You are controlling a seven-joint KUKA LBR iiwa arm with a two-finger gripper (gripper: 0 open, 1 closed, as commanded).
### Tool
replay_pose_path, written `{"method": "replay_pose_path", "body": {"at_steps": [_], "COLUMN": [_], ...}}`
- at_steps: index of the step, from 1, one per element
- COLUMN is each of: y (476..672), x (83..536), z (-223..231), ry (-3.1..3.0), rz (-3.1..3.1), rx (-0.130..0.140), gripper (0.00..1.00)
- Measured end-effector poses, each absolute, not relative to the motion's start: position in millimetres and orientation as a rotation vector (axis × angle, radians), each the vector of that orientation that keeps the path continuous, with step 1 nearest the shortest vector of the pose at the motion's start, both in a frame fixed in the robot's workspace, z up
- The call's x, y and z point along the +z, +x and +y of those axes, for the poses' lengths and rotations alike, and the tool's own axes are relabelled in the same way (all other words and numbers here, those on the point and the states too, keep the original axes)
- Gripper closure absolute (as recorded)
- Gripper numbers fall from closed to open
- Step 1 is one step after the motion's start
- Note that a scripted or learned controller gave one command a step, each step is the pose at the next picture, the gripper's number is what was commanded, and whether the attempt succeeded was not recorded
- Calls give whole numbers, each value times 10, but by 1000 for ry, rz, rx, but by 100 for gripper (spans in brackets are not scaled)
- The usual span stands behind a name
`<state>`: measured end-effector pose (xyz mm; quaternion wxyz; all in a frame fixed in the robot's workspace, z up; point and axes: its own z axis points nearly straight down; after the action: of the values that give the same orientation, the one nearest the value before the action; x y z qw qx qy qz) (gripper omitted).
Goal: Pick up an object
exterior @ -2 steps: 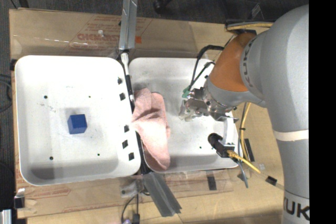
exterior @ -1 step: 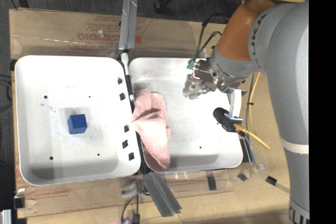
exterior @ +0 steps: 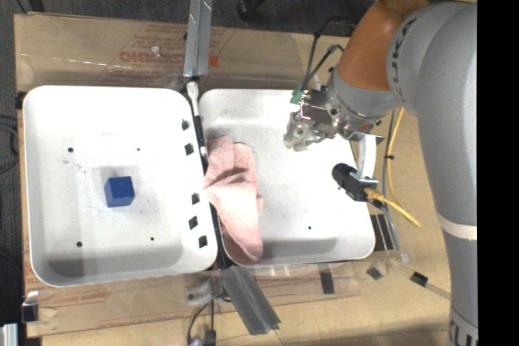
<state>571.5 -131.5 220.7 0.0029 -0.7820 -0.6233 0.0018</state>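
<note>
Pink crumpled cloth (exterior: 234,198) lies against right bin's (exterior: 324,243) left wall; tool (exterior: 302,134) state unclear.

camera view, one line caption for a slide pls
Gripper above right bin; pink cloth on its left side, blue cube in left bin.

Blue cube (exterior: 119,190) in white left bin (exterior: 49,105). Pink cloth (exterior: 234,194) at left side of white right bin (exterior: 324,239). Arm (exterior: 430,77) grey w/ orange band.

claw (exterior: 298,134): finger state unclear | arm (exterior: 438,93): cut off at right
</note>
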Motion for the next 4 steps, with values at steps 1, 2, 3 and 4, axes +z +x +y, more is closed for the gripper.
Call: {"method": "replay_pose_path", "body": {"at_steps": [1,2,3,4], "y": [5719,6097,6098,6100], "x": [2298,2140,2233,2327], "z": [-1305,-1158,-1149,-1142], "ry": [-2442,-2378,-2368,-2359], "rz": [-1963,-2050,-2058,-2065], "rx": [10,5,9,12], "gripper": [100,100,100,100]}}
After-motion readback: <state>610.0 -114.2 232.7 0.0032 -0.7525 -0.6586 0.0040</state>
